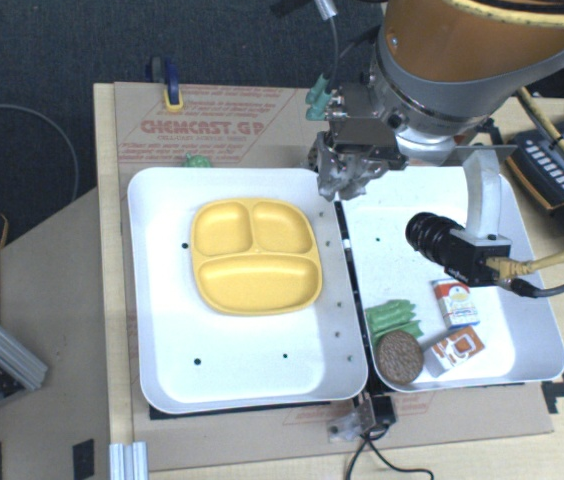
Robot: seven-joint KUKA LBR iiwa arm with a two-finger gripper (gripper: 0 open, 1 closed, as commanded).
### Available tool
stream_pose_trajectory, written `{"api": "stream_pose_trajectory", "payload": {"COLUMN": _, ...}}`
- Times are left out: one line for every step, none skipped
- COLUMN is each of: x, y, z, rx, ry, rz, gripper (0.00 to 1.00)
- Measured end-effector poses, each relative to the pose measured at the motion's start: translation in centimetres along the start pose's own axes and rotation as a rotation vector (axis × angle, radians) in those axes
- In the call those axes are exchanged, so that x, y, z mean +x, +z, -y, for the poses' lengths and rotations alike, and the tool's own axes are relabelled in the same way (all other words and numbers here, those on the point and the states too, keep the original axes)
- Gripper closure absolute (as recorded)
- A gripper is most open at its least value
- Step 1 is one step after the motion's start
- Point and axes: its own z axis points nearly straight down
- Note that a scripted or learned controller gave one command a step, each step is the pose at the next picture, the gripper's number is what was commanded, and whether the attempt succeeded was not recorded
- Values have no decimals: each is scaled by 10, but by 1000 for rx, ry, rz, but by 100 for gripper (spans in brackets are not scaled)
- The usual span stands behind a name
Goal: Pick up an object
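My gripper (pixel 345 182) hangs over the far edge where the two white bins meet, at the top of the divide. The right bin (pixel 387 223) holds a green pea pod (pixel 392 316), a round brown cookie (pixel 399 356), and two small red-and-white packets (pixel 456 303) (pixel 457 347) near its front. A yellow three-compartment plate (pixel 256 256) lies in the left bin (pixel 162 298). The gripper is well behind the small items and to the right of the plate; nothing shows between its fingers.
A black cylindrical camera unit (pixel 452 248) on a white bracket reaches into the right bin from the right, with a cable. The bins rest on a cardboard sheet (pixel 212 118) held by a blue-and-yellow clamp (pixel 171 83) at the back left.
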Motion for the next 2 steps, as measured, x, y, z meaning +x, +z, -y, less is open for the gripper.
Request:
{"api": "stream_pose_trajectory", "payload": {"x": 55, "y": 84, "z": 2, "rx": 19, "ry": 3, "rz": 7, "gripper": 100}}
{"api": "stream_pose_trajectory", "payload": {"x": 1, "y": 117, "z": 2, "rx": 15, "ry": 14, "rz": 7, "gripper": 100}}
